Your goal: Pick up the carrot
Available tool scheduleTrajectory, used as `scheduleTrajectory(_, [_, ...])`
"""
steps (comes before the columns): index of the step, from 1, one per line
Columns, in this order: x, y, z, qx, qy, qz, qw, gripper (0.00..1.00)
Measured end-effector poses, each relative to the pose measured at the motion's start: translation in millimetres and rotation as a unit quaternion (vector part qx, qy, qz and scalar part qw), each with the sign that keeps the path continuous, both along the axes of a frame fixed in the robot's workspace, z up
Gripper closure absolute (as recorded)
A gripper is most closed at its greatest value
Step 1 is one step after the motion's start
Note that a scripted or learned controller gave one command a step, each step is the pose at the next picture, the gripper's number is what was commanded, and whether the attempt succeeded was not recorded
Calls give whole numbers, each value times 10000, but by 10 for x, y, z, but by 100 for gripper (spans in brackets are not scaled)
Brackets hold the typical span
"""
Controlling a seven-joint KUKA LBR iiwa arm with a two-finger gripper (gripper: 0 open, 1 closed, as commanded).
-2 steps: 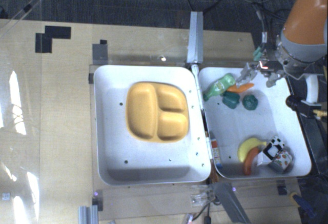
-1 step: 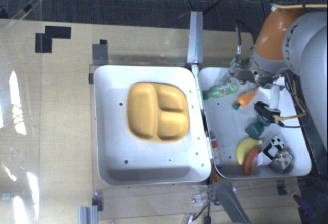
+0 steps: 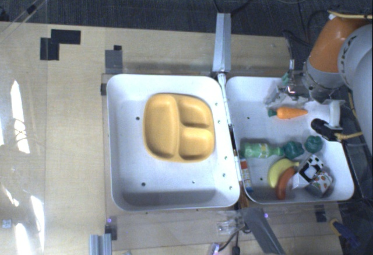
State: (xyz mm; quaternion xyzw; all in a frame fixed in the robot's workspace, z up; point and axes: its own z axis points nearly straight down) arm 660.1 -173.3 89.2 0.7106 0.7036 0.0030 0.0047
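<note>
The claw hangs just beyond the carrot in the right bin, presumably lining up; its spread I cannot tell.

One fixed camera looks down slantwise on both bins.

We see a small orange carrot with a green top lying in the right shallow white bin. The two-finger gripper hovers just above it; a yellow divided tray sits in the left white bin.
</note>
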Motion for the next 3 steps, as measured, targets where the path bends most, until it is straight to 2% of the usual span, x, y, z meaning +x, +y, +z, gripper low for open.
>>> scheduleTrajectory(1, [-737,-86,-10,-1,12,281,9996,0])
scheduleTrajectory(2, [-705,-64,114,4,-30,297,9996,100])
scheduleTrajectory(3, [-1118,357,1169,2,17,698,9976,100])
